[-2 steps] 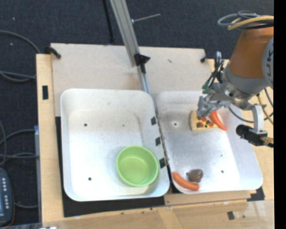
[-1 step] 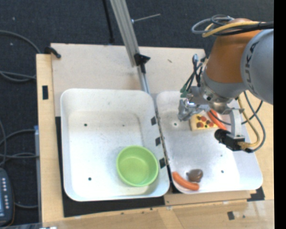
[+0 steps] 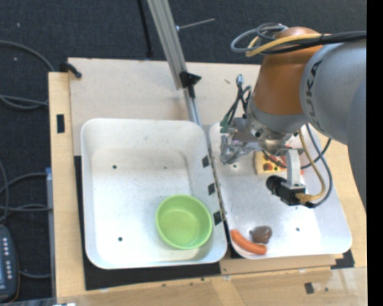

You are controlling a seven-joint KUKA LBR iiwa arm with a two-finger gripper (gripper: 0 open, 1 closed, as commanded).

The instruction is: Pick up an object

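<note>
Fingers (image 3: 231,153) hang low over the far left corner of the right bin (image 3: 319,228), just beside the wall it shares with the left bin (image 3: 115,171). They read as a small tangle of metal under the wrist, and I cannot tell whether they stand apart or together. Nothing can be made out between them, so no object counts as held. Just to their right, partly under the wrist, lies a small pale item with red and yellow marks (image 3: 269,165), the nearest candidate. Further out, at the near left corner of the same bin, an orange carrot-like piece (image 3: 248,242) and a brown lump (image 3: 262,234) lie touching or nearly so, well apart from the tool. A green bowl (image 3: 184,220) sits in the near right part of the left bin, across the wall. My judgement is that the task is in its early part: the arm is down at bin level, but the grasp and the lift are both left to do.
</note>
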